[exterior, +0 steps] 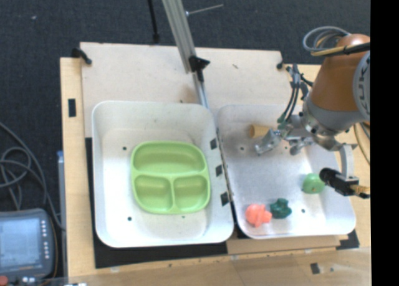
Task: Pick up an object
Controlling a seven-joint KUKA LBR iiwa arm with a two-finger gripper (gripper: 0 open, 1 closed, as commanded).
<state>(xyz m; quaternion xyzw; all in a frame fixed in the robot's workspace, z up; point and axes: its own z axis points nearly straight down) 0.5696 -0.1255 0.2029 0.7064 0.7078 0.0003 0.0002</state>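
Nearest the camera, along the lower edge of the right bin (336, 222), lie three small objects: an orange-pink toy (257, 214), a dark green toy (281, 208) touching it on its right, and a light green ball-like piece (313, 184) further right, near the bin's right wall. All three rest on the bin floor; none is lifted.

Left of centre, the left bin (112, 154) holds a light green three-compartment tray (169, 176), lying flat.

Higher in the frame, the gripper (269, 144) hangs over the upper part of the right bin, reached in from the right by the arm (336, 91). Whether its jaws are released or clenched cannot be told; nothing is visible between them. A small tan cone-shaped object (258, 131) sits just above and left of the gripper, close to it, contact unclear.

Judgement: the pick is not yet done. Remaining steps are closure on an object, probably the tan one, and the lift.
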